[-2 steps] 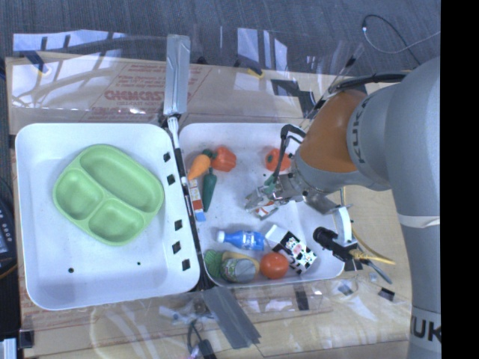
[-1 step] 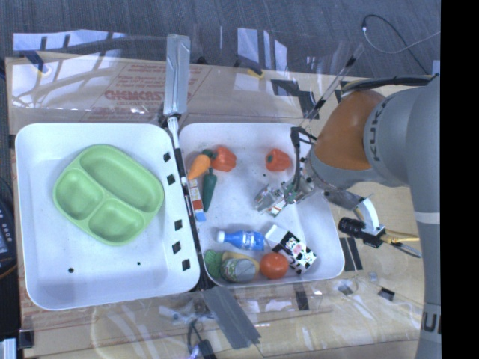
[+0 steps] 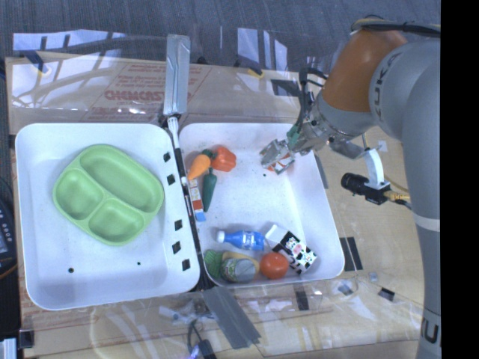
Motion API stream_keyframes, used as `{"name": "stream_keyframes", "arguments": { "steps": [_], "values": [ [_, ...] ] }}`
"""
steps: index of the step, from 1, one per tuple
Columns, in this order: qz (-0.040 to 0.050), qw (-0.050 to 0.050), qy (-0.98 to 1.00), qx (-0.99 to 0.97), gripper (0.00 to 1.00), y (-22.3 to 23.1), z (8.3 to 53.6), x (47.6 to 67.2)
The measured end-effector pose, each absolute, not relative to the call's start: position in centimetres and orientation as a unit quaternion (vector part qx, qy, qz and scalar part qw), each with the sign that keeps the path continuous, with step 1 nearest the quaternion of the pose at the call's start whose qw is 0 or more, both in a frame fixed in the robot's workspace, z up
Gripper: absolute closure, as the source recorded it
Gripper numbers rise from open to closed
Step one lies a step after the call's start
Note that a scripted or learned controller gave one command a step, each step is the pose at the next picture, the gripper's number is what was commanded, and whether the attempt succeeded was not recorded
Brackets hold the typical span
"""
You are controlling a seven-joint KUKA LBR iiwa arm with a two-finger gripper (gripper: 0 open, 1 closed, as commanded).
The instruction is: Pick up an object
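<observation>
Grey metal two-finger hand (image 3: 278,155): low over right shallow white plastic bin (image 3: 318,200), far corner; grasp state cannot be told.

The grey arm (image 3: 408,126) comes in from the right side of the camera view, its orange band (image 3: 359,69) sitting just above the wrist. The wrist bends down and to the left, pointing the gripper (image 3: 275,155) toward the far right part of the bench. The gripper's small metal end hangs low, tilted leftward.
</observation>
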State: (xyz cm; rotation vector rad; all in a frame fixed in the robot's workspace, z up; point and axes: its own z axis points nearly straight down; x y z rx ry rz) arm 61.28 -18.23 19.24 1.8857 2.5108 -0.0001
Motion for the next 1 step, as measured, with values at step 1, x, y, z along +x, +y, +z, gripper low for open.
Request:
{"name": "stream_keyframes", "arguments": {
  "steps": [1],
  "values": [
    [-0.0003, 0.000, 0.750, 0.661, 1.00, -15.54, 20.90, 65.24]
  ]
}}
